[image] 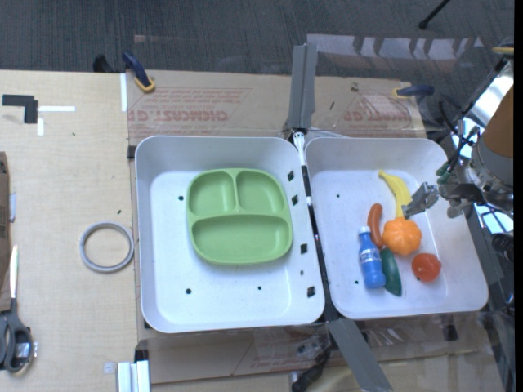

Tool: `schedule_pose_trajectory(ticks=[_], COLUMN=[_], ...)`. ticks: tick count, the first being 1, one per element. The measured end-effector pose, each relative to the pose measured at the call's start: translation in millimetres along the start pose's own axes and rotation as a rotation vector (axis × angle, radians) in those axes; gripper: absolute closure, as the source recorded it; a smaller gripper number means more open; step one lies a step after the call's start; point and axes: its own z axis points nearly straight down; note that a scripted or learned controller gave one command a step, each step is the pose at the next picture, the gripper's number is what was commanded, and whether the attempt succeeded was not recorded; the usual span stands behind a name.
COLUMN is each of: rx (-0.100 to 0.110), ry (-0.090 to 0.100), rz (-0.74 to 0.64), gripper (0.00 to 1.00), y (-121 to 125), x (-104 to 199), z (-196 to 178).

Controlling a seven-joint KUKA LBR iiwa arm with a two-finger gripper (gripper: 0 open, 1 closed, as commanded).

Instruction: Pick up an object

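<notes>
Toy food sits clustered in the right white plastic bin [339, 288], close below and to the left of the end effector [435, 200]. Nearest is a round orange fruit [401, 236], just below the left fingertip, apart from it. A curved yellow banana [396, 190] lies just to the left of the end effector, and a slim red-orange sausage [374, 219] lies further left, beside the orange fruit. Below these lie a blue plastic bottle with a white cap [370, 261], a dark green vegetable [391, 274] touching the bottle, and a small red tomato [426, 266] below the end effector. The end effector hangs over the bin's right part with its two fingers spread apart and nothing between them. Far to its left, the left white bin [155, 243] holds a light green divided plate [239, 216]. Beyond that bin, a grey tape ring [106, 246] lies on the wooden desk [57, 170].
</notes>
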Motion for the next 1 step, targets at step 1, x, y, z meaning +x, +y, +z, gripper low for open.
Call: schedule_pose_trajectory(ticks=[1], rx=[0.0], ry=[0.0], rz=[0.0], gripper=[0.0], y=[45.2], x=[26.1], z=[96.1])
